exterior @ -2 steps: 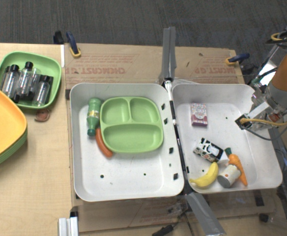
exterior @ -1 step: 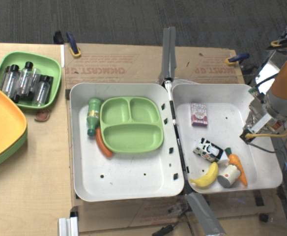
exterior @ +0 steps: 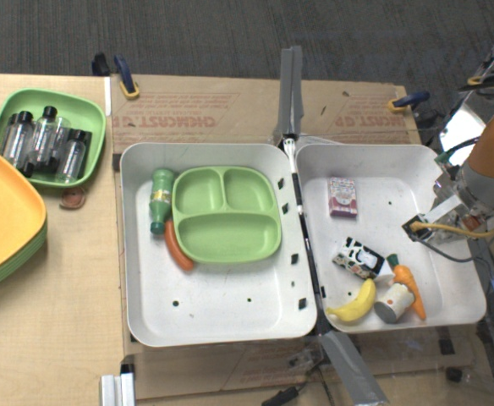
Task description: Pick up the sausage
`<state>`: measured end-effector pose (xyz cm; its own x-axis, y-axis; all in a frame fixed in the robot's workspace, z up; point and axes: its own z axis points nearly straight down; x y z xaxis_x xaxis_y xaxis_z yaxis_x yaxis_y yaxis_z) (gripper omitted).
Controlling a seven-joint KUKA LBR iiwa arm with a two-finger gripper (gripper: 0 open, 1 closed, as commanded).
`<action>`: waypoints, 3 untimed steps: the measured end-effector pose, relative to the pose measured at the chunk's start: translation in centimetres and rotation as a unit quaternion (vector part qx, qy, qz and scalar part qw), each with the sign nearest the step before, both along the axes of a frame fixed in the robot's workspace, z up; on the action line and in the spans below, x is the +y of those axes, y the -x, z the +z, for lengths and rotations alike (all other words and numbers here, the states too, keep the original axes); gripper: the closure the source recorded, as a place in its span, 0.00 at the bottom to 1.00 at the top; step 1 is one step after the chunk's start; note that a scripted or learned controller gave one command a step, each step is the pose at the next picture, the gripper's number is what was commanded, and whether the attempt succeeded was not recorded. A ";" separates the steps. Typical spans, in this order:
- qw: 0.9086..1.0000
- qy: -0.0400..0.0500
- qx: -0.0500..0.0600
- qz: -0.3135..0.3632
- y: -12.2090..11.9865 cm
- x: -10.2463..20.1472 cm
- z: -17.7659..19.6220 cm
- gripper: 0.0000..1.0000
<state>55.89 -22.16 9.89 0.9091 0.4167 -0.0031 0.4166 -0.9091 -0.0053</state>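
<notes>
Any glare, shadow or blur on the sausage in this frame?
In the camera view the sausage is sharp and evenly lit, with only a soft shadow where it meets the green plate; the left bin shows no glare; a blown-out white patch sits by the arm at the right edge.
</notes>
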 end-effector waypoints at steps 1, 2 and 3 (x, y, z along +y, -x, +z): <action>0.995 0.002 0.000 -0.104 0.9 -0.1 1.3 1.00; 0.999 0.001 0.000 -0.040 4.2 0.0 1.0 1.00; 1.000 0.002 -0.001 0.009 -3.9 0.1 1.5 1.00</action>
